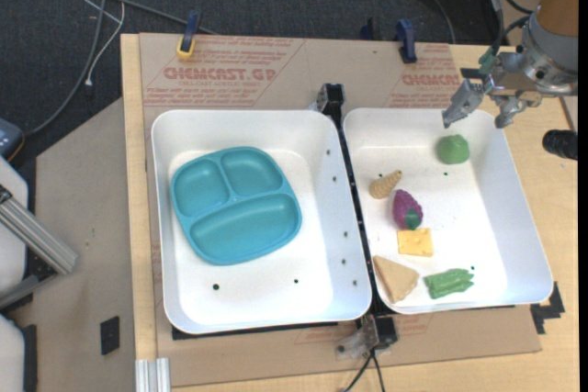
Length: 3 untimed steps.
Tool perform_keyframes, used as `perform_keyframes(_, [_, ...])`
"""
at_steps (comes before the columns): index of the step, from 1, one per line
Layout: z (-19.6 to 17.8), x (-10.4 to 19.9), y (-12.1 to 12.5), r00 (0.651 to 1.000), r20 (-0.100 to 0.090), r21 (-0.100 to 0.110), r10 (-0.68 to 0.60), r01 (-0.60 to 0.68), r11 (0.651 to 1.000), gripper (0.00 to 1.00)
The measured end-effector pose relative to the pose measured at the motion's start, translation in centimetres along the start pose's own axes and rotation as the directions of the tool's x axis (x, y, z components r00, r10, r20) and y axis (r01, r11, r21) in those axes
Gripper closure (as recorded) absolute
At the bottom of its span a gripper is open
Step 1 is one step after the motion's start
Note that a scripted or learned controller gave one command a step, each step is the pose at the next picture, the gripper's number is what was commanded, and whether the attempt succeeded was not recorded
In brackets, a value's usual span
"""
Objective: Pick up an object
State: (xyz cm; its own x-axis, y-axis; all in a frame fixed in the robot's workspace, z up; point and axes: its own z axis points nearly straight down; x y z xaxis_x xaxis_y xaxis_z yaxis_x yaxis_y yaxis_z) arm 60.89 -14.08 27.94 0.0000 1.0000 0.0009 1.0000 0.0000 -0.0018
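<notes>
Start at your left: a blue plastic divided plate (237, 205) sits alone in its bin. In the right bin, the small round green ball (452, 149) lies just below your claw (484, 110), which looks wide and holds nothing. You're lining up; next, drop straight down and squeeze.

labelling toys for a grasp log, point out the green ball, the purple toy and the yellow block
green ball (452, 149), camera view, centre of its top
purple toy (406, 208), camera view, middle of its body
yellow block (415, 241), camera view, centre of its upper face
</notes>
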Motion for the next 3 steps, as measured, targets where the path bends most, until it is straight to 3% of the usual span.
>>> perform_keyframes(1, [0.0, 0.0, 0.0, 1.0, 0.0, -0.001, 0.0, 0.0, 1.0, 0.0])
perform_keyframes(3, [12.0, -0.3, -0.2, 1.0, -0.001, 0.004, 0.0, 0.0, 1.0, 0.0])
